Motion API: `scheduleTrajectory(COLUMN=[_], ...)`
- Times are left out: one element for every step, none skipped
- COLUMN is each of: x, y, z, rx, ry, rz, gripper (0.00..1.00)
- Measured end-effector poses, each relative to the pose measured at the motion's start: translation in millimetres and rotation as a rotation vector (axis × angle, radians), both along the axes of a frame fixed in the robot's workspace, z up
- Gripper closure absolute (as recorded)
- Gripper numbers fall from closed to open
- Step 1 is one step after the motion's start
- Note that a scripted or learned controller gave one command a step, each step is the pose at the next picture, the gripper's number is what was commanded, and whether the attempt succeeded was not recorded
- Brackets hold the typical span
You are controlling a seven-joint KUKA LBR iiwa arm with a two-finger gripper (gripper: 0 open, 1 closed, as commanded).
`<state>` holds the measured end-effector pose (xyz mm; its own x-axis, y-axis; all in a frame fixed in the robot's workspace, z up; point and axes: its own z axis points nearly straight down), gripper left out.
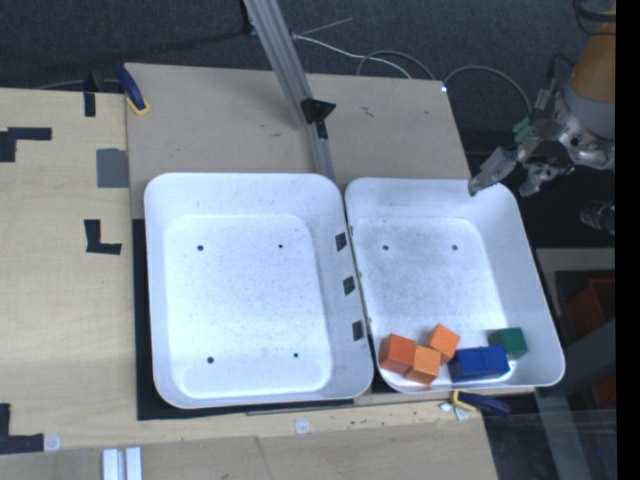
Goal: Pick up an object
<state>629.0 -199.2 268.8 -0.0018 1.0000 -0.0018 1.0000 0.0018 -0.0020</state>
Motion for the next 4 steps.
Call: scheduleTrajectory(x=[0.4, -41.8, -40.7, -9.3], y=[0.6, 17.2, 16.8, 33.4], z=[10.2, 58.7, 55.2, -3.7], rx=[-0.001, 0.002, 0.002, 0.002], ry=[0.000, -0.004, -0.001, 0.003], rz=[0.002, -0.001, 0.000, 0.001], gripper=[1.00, 1.00, 0.00, 0.00])
